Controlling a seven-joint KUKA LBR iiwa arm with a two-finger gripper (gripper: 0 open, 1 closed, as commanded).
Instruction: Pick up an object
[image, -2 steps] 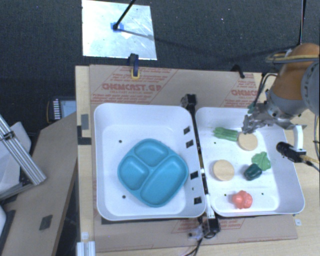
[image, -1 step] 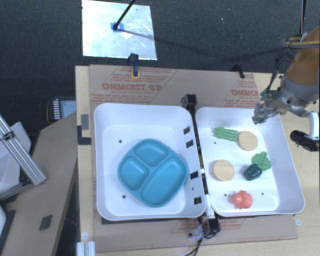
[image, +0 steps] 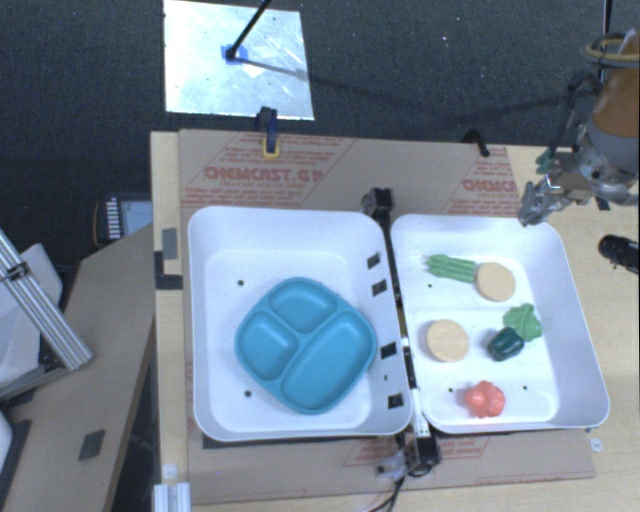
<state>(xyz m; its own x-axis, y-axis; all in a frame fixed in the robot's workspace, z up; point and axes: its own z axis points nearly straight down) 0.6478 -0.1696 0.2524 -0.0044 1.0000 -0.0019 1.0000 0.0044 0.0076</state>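
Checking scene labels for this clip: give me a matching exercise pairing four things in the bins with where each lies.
Things:
1. blue divided plate
2. red toy
3. green stalk
4. gripper

Places:
A. right bin, near edge
B. above the right bin's far right corner
C. left bin
D. right bin, far side, beside a tan disc

Pairs: 1-C, 2-A, 3-D, 4-B

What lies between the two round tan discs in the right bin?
In the camera view, bare white bin floor separates the upper disc from the lower disc.
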